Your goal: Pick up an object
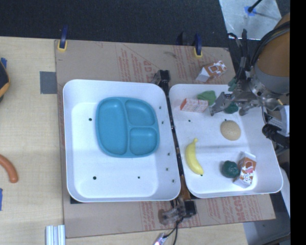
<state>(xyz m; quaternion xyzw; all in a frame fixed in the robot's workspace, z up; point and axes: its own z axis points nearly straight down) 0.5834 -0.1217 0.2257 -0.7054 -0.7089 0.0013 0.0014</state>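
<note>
From the camera view, the hand (229, 105) is being held low over the far part of the right bin (214, 188), just beside a green object (208, 95); whether it is spread or pinching cannot be told. A banana (194, 157), a beige ball (230, 130) and small cartons (246, 170) are lying there. A blue divided plate (126, 126) is resting in the left bin (81, 182).

A pale wooden bench (25, 131) under brown cardboard (127, 60) meets dark carpet (117, 6) at the far edge.
</note>
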